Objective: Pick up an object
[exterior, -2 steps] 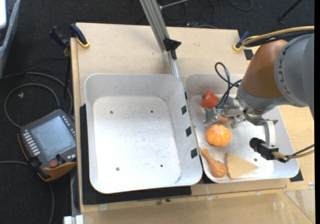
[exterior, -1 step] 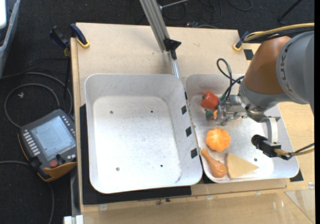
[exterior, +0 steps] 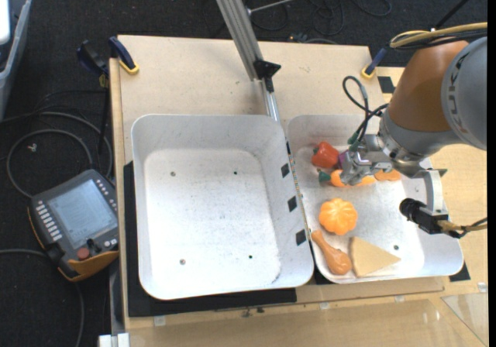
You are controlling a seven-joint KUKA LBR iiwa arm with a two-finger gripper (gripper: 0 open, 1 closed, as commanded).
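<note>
From my console I see the likely targets bunched in the right bin (exterior: 434, 260): a red pepper-like toy (exterior: 326, 156) near the bin's far left part, and just beside it a small cluster of orange and purple pieces (exterior: 335, 178) lying right under the gripper (exterior: 358, 170). The gripper sits low over that cluster, touching or nearly touching it, with the red toy just to its left. Whether anything is actually between the tips I cannot tell, nor how far apart they stand, since the wrist body covers them. Nearer to me in the same bin lies a round orange pumpkin-like toy (exterior: 339, 215), then a carrot-shaped piece (exterior: 332, 253) whose long axis runs diagonally from upper left to lower right, thick end toward the bin's near edge, and touching it on the right a tan wedge (exterior: 373, 256) with its point aimed right. The arm (exterior: 434, 97) comes in from the right, its orange band above the wrist, bent downward into the bin. The left bin (exterior: 209, 206) sits alongside, touching the right one.
</note>
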